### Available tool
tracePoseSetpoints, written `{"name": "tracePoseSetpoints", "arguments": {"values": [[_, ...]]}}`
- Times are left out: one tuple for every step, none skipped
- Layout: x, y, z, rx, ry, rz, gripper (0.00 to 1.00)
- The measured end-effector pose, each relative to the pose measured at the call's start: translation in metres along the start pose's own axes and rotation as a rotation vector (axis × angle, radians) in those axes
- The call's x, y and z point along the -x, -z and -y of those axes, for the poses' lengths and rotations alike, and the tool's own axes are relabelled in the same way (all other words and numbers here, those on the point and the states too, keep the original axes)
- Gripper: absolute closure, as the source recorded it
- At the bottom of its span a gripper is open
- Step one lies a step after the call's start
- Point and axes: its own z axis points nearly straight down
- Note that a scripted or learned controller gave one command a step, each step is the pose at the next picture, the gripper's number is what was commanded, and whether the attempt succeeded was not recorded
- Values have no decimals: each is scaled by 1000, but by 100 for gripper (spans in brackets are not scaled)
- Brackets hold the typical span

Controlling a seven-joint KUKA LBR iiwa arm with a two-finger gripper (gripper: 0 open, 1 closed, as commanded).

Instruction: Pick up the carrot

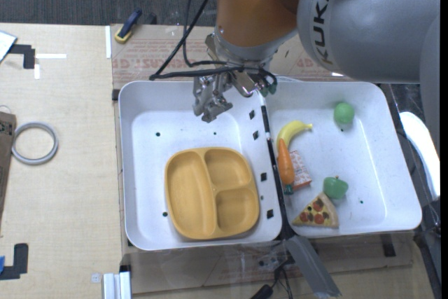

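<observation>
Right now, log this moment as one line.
gripper: over left bin, holding nothing | carrot: right bin, beside banana

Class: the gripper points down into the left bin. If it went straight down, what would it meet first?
Probably the bare white floor of the left bin, beyond the yellow plate; the gripper is far from the carrot. Depth is unclear.

Bright, even overhead light — soft shadows, sharp focus

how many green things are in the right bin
2. One green ball sits near the far right corner of the right bin. The other green piece lies nearer the front, just above the pizza slice. Nothing there looks able to hide a third.
</observation>
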Motion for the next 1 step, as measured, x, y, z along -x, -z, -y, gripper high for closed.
{"name": "tracePoseSetpoints", "arguments": {"values": [[54,-101,-41,1,242,-1,100]]}}
